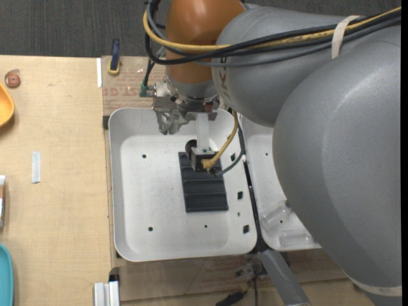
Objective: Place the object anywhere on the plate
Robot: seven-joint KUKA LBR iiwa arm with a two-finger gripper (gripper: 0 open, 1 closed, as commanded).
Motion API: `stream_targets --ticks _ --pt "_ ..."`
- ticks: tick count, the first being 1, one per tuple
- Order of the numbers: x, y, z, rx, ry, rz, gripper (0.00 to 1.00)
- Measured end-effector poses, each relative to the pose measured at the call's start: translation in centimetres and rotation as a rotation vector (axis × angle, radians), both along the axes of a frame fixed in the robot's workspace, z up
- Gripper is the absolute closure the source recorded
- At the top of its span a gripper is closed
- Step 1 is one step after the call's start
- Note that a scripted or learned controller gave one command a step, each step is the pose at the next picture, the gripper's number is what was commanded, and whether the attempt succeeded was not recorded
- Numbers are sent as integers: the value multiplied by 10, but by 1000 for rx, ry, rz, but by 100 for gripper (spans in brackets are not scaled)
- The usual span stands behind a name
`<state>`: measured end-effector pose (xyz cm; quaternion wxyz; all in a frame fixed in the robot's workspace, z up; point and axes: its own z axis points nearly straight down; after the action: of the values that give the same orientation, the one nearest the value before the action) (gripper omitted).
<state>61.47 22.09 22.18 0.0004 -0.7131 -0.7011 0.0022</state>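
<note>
My gripper [167, 123] hangs over the far edge of the left white bin [137, 190], below the orange wrist band. It is small, metallic and partly in shadow, and nothing shows held in it. The bin floor that I can see is bare white with a few small dark holes. The bulky grey arm hides most of the right bin [268, 171]. No plate stands inside either bin; a yellow-orange dish edge [4, 107] shows at the far left of the wooden bench.
The wooden bench top [57, 171] lies left of the bins, with a small reddish disc [11, 78], a pale strip [36, 167] and a teal rim [3, 276]. A blue-handled tool [115, 55] lies behind the left bin. A clear plastic piece [280, 218] sits in the right bin.
</note>
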Motion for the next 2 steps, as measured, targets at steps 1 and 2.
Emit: stream_targets --ticks 1,2 --pt "-10 5 -49 0 0 38 100" --pt "-9 5 -49 0 0 39 0"
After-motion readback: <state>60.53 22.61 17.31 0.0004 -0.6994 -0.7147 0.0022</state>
